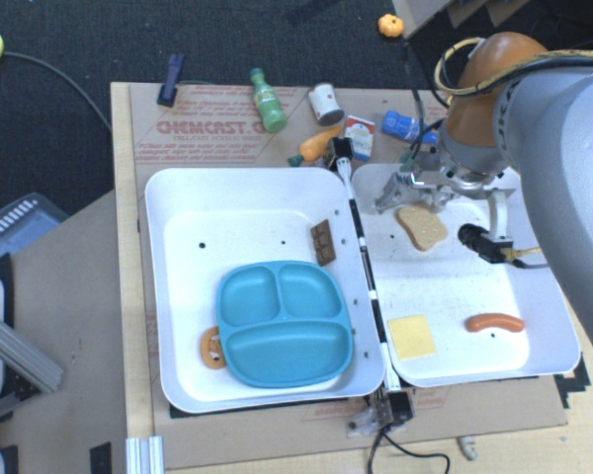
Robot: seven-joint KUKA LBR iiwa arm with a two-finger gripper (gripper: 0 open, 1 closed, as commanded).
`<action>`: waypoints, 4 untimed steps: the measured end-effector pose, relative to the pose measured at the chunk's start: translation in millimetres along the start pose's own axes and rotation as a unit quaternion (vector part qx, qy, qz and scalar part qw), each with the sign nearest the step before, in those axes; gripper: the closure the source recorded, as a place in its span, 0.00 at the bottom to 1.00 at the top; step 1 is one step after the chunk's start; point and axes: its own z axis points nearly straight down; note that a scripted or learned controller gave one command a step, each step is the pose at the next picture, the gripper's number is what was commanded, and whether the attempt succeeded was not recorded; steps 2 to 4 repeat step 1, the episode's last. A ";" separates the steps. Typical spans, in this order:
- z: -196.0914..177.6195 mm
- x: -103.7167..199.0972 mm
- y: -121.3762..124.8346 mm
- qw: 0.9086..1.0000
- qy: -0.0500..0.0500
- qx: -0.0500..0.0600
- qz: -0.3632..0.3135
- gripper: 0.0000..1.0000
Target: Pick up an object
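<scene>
My gripper (415,192) hangs over the far left part of the right bin (534,349), just above a slice of bread (422,229) lying on the bin floor. Whether it touches the bread I cannot tell. Nearer the front of that bin lie a yellow cheese slice (412,336) and a small sausage (494,323). In the left bin (178,225) sits a blue divided plate (283,322), with a brown chocolate bar (322,242) beside its far right corner and a brown pretzel (211,349) half under its left edge.
Behind the bins, on the board, lie a green bottle (267,101), a white can (325,104), an orange carrot (316,146), a blue toy (400,125) and a dark blue marker (170,79). The arm's bulky grey body covers the right bin's far right side.
</scene>
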 end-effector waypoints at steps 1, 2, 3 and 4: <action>-0.4 0.4 -12.1 1.000 0.000 0.000 0.000 0.00; -0.4 0.4 -12.1 1.000 0.000 0.000 0.000 0.00; -0.4 0.4 -12.1 1.000 0.000 0.000 0.000 0.00; -0.4 0.4 -12.1 1.000 0.000 0.000 0.000 0.00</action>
